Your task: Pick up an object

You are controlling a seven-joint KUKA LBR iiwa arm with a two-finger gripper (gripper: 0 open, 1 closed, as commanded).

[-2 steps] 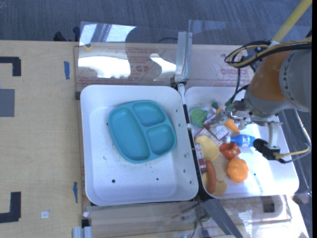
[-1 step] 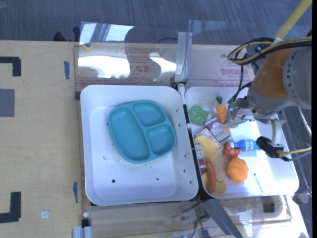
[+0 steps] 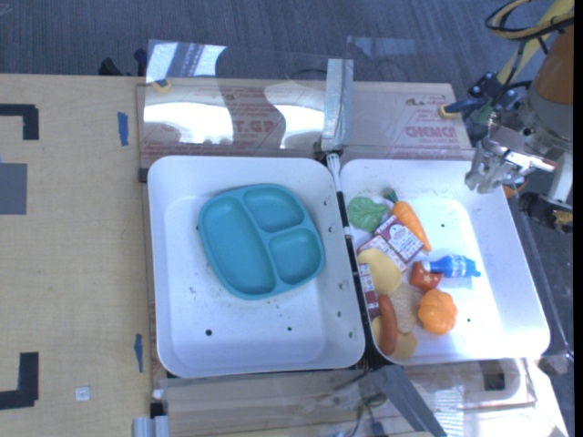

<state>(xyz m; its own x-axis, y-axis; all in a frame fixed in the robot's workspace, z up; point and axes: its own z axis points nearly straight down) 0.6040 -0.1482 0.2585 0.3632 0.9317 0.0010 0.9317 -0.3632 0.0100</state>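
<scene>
The right bin (image 3: 496, 244) holds a pile of toy food along its left side: a green leafy piece (image 3: 367, 213), an orange carrot (image 3: 410, 226), a red-and-white packet (image 3: 393, 241), a pale yellow piece (image 3: 383, 271), a small blue bottle (image 3: 453, 266), a small red piece (image 3: 424, 277), an orange fruit (image 3: 437, 311) and a reddish sausage (image 3: 387, 321). My gripper (image 3: 484, 178) hangs over the bin's upper right corner, well right of the pile and apart from it. It is open with nothing between its fingers.
The left bin (image 3: 182, 317) holds a teal divided plate (image 3: 262, 240). A clear upright panel (image 3: 337, 103) stands behind the bins at their dividing wall. Yellow and black cables (image 3: 524, 16) loop at the top right near the arm.
</scene>
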